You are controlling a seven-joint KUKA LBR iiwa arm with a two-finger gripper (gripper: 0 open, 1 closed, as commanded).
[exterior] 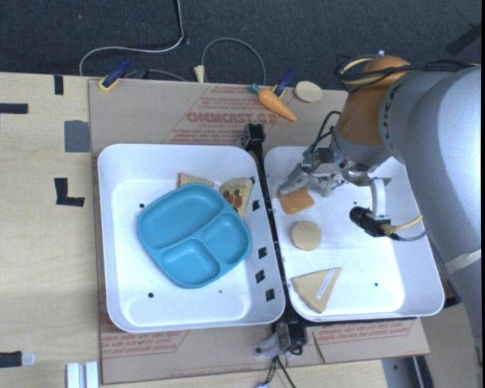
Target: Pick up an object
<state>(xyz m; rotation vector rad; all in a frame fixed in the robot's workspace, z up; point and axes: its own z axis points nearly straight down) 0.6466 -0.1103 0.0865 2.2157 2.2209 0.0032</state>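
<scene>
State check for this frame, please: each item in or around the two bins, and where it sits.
Blue divided plate: flat in left bin, lying over two flat pieces.
Orange-brown block: right bin, at the gripper.
Round tan piece: loose, right bin.
Tan wedge: loose, right bin.
Toy carrot: outside, behind the bins.

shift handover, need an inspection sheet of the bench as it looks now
surface: cardboard sheet under two white bins
job's things: right bin holds orange block, round tan piece, tan wedge
clutter: left bin holds blue divided plate over flat pieces; toy carrot and tan lump on cardboard
grippers: gripper low over orange block
cables: white wires behind bench
surroundings: dark floor
</scene>
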